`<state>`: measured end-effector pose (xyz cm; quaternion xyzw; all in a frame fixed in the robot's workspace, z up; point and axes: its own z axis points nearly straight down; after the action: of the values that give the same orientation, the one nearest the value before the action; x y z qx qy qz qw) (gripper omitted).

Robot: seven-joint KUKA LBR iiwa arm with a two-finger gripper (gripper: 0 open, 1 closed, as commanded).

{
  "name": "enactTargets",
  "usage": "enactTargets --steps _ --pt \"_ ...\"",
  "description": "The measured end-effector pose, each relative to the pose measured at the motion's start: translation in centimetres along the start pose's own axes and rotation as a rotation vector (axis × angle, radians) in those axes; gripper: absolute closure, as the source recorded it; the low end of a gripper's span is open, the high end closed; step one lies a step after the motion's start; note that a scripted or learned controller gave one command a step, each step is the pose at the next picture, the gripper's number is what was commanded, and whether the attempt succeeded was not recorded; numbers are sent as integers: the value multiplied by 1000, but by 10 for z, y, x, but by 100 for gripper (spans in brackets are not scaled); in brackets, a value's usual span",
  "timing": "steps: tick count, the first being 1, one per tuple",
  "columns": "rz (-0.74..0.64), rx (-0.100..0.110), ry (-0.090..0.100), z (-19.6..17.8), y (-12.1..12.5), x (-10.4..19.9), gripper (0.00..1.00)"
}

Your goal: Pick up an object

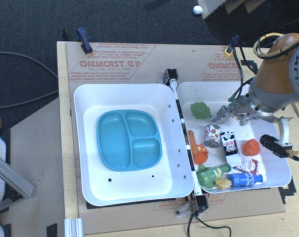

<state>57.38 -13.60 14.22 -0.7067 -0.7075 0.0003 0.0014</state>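
reaching in from the right, the arm (280,63) hangs its gripper (233,113) over the right bin (282,169), claw spread and holding nothing. the left bin (90,181) cradles a blue tray (130,139). beneath the claw, candidates crowd together: green toy (201,110), small can (212,135).

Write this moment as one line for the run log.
task: pick up object | claw: above right bin, near green leaf and can | held: nothing seen | left bin: blue plate
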Motion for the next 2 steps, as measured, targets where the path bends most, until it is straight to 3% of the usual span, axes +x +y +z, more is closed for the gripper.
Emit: enactTargets --steps 1,2 --pt "2 -9 -4 55 -36 11 0" --pt "2 -11 -4 45 -36 12 100"
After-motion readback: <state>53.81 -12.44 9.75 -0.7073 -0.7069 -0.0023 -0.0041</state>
